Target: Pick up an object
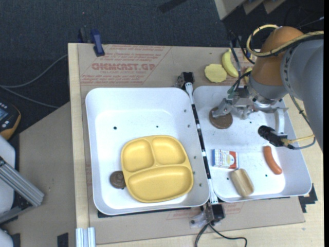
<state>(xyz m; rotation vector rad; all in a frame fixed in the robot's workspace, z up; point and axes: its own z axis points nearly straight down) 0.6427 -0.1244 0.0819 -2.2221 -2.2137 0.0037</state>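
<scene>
In the right bin [293,187], a brown round cookie-like disc [221,121] lies near the far left corner. My gripper [230,108] hangs directly over the disc's far edge, touching or almost touching it. The grey arm with its orange band [275,50] reaches in from the upper right. Nearer in the same bin lie a small white, blue and red carton [225,159], a tan bread roll [241,182] and a red hot dog [272,160].
The left bin [97,112] holds a yellow divided tray [156,168] with a second brown disc [117,179] beside its left edge. A yellow chip [215,73] and a banana [230,64] lie on the bench behind the right bin. A black cable connector [270,134] hangs over the right bin.
</scene>
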